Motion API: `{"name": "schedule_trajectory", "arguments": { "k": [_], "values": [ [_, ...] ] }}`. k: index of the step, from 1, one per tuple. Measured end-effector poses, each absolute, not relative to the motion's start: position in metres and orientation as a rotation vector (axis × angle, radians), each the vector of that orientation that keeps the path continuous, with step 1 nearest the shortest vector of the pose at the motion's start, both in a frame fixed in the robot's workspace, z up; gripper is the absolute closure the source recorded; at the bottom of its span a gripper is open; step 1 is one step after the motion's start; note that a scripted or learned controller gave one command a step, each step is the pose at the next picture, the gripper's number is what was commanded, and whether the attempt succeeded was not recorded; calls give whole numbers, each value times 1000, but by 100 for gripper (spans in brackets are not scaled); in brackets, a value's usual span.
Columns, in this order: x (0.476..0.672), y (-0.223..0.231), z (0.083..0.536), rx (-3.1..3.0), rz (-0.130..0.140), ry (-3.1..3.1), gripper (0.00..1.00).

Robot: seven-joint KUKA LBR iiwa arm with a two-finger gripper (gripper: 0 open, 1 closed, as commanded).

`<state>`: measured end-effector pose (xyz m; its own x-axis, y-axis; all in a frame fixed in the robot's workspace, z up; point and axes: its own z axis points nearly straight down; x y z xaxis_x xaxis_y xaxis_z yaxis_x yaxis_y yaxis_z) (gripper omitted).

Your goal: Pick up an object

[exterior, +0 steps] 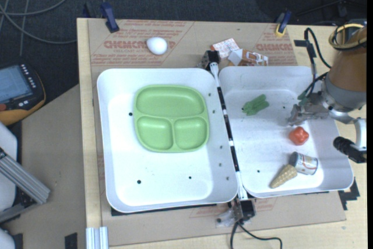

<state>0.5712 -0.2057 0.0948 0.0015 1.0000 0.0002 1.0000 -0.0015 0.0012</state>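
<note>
1. Low over the right-hand bin (326, 76), near its right wall, sits the pincer (298, 114), reaching in from the right under the grey arm with its orange band (351, 74).
2. Whether the pincer is spread or pressed together I cannot tell; the metal parts at its tip blur into one another, and nothing shows between them.
3. Nearest target, as I judge it, is the small red object (299, 136), lying just below the pincer in the view, toward the near edge of the bin and apart from it. It is roundish, so no long axis matters; a short shift toward the viewer and a descent would seem enough.
4. Further the same way lie a tan cone (284, 176), long axis slanting up to the right, and a small can-like item (306, 164) touching its wide end.
5. Left of the pincer, well apart, a green toy (255, 105) lies with its long axis tilted up to the right.
6. Far left, in the other bin (116, 154), rests a green divided tray (171, 117).
7. Beyond the bins, red print on the bench's (140, 38) cardboard seems to read "CHEMCAST"; crumpled wrappers (236, 52) and a white egg-like ball (156, 45) lie there, their lettering too small to read.
</note>
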Motion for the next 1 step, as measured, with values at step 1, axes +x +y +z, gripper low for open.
{"name": "schedule_trajectory", "arguments": {
  "k": [1],
  "values": [
    [571, -206, 95, 2223, 1, 2220, 0]
  ]
}}
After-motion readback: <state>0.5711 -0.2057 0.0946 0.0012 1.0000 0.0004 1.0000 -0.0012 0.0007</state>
